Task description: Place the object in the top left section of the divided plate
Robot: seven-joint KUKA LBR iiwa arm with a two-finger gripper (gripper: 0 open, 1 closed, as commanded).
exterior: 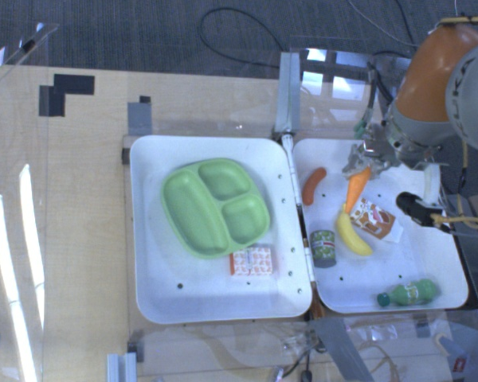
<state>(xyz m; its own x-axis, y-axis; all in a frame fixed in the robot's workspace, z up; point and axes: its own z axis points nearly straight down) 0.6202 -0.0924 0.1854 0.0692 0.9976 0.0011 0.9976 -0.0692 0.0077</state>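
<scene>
The tool hangs over the rear part of the right bin, right at the upper end of an orange carrot. Whether its fingers grip the carrot or merely touch it, I cannot tell; the view there is cluttered. A red sausage lies near the bin's left wall. A yellow banana rests just beside a small snack packet, with a green can close by. A green bottle lies at the front edge. In the left bin sits the green divided plate, a patterned box just in front of it.
</scene>
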